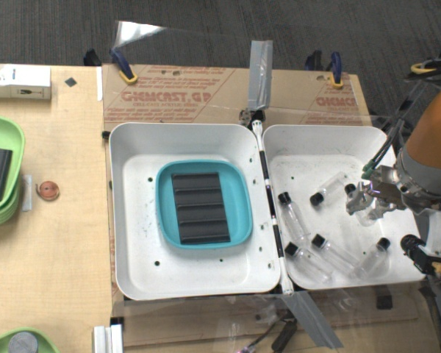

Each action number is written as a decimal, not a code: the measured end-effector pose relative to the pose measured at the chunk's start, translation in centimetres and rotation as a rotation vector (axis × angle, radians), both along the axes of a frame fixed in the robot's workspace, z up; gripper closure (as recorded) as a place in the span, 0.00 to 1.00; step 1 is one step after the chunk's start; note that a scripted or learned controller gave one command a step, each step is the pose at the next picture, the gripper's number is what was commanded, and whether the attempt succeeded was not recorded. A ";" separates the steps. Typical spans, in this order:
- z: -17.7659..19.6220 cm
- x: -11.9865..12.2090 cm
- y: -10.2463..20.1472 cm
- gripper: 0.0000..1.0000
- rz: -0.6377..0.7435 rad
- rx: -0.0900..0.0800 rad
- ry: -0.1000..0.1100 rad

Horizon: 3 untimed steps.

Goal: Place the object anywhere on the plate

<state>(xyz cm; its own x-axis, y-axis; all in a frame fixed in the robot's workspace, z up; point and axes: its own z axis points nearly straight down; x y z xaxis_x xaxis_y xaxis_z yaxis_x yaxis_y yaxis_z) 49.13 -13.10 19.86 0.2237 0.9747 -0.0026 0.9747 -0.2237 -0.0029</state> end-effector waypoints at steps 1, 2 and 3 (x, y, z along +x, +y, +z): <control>-0.8 -1.4 5.0 1.00 0.105 0.002 0.001; -0.9 -0.7 11.0 1.00 0.396 0.003 0.002; 2.6 1.0 16.5 1.00 0.474 0.002 0.000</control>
